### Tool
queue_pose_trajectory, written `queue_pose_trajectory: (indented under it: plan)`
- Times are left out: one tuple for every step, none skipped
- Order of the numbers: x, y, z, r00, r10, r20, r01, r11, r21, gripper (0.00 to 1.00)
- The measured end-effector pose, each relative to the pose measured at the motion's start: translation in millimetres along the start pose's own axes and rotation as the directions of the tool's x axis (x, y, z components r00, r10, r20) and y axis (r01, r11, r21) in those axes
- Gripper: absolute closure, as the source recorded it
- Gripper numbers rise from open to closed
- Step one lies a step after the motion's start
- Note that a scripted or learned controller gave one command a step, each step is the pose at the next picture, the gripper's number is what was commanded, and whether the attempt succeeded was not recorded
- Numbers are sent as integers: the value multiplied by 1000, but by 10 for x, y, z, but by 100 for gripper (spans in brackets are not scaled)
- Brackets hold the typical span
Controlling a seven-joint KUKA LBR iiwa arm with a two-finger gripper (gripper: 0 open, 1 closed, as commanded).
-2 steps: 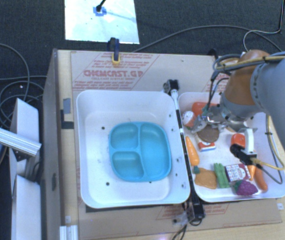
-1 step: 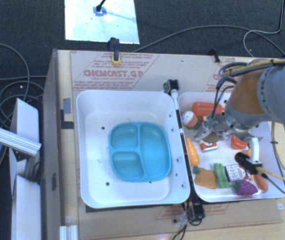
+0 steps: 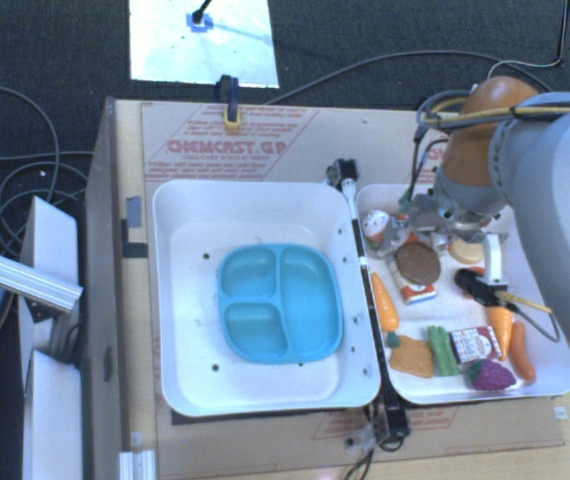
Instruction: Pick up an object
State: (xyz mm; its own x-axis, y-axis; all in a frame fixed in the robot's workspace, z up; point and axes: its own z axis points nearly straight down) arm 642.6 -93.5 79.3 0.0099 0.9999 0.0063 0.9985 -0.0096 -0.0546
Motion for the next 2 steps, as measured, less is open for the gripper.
queue_pose_trajectory:
  plan:
    - [-4,0,-75,1000,-6,1,6,1000,1,100]
    - [-847,227,-23,1000,-10,7,10,999,-36,100]
